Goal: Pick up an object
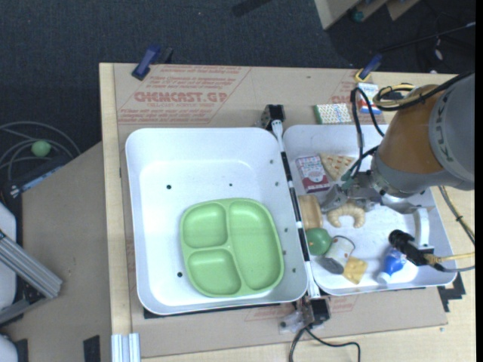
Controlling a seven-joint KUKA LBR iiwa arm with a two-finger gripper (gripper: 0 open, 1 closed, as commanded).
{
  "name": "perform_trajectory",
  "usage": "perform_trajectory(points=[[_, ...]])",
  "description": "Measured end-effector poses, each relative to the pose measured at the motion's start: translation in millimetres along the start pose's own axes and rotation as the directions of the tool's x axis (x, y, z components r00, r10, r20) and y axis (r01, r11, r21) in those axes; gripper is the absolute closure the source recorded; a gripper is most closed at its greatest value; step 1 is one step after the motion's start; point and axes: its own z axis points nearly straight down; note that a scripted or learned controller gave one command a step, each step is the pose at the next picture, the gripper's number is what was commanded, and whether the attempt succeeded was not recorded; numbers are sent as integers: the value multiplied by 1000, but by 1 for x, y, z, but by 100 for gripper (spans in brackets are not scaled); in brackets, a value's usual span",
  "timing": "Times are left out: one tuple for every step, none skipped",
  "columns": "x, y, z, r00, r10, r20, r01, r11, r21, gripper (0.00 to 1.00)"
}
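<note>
So we had the arm [423, 138] reaching in from the right over the right bin [438, 276], orange band and all. The gripper [341, 197] sat low in that bin, just above a tan croissant-looking piece [347, 217], maybe touching it, but we honestly couldn't tell whether the claw was released or clenched, and nothing was clearly between its tips.

The stuff to pick from was all in that right bin: a red and white packet [311, 173] near the top, a waffle-like cracker [337, 164] beside it, a green ball [318, 240] against the left wall, a small grey cylinder [336, 253] just below it, a yellow chunk [355, 269] and a blue and white thing [392, 265] along the front.

The left bin [151, 172] held a green divided plate [230, 246], sitting flat toward the front.
</note>
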Motion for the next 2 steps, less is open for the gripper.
perform_trajectory(points=[[2,1,-10,1000,-1,-1,1,1000,-2,100],[75,6,-100,1000,-5,-4,5,1000,-1,100]])
